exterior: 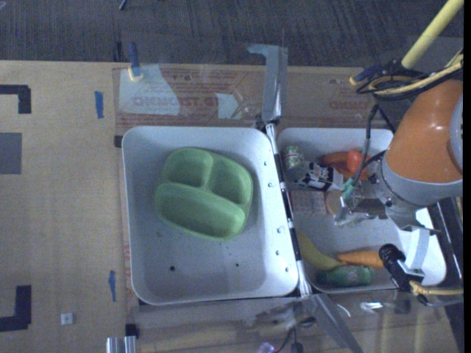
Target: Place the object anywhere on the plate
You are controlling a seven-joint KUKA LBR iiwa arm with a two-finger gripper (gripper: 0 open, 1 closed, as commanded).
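The arm (427, 145) hides the right bin's (309, 219) far side and blurs the end effector (352, 210)

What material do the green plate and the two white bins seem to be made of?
Green plate: probably moulded plastic, with a smooth, slightly glossy finish, rounded compartment ridges and soft highlights. White bins: likely plastic too, smooth and matte-to-satin, with rounded corners; painted metal cannot be ruled out.

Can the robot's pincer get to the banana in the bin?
Probably yes. The banana lies open near the right bin's front, nothing on top, and the pincer hangs over that bin.
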